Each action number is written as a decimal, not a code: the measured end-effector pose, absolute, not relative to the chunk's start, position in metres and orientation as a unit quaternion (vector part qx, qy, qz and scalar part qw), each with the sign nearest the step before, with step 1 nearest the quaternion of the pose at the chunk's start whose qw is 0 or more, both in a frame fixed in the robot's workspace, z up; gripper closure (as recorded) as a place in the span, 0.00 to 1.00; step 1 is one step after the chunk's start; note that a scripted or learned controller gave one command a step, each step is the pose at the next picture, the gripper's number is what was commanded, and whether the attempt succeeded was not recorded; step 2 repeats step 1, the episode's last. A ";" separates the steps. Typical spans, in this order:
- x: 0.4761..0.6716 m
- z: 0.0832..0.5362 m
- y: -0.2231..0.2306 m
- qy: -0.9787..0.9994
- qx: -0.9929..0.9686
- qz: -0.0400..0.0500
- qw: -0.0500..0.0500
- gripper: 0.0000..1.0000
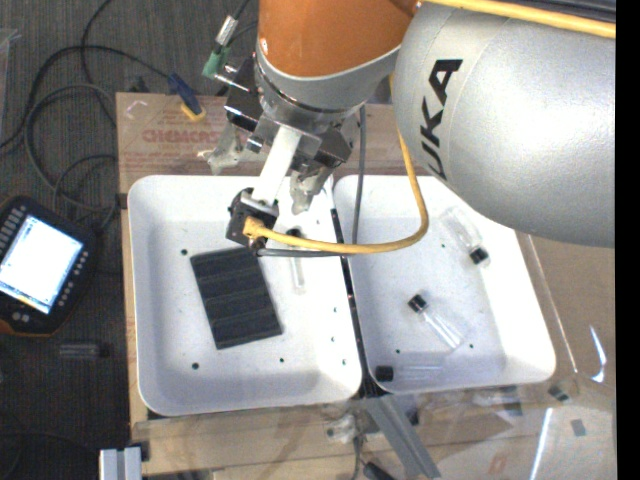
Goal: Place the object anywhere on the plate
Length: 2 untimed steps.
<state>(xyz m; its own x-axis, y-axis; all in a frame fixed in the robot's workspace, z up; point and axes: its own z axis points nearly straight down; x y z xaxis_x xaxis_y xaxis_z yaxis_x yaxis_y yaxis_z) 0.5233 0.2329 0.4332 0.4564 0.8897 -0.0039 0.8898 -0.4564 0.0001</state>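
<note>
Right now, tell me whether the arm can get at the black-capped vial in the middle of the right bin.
Probably yes. The vial lies alone on the right bin's bare floor, nothing over or against it. The end effector hangs above the left bin, so it must cross over first.

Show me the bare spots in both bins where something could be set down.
Left bin: bare floor along the near wall, in front of the black plate, and in the far-left corner behind it. Right bin: bare between the capped vial and the right wall. Crowded: by the dividing wall, where the tool hangs near a clear tube.
</note>
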 end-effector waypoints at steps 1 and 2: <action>0.484 0.434 0.215 0.780 0.626 -0.001 0.001 0.00; 0.484 0.434 0.215 0.780 0.626 -0.001 0.001 0.00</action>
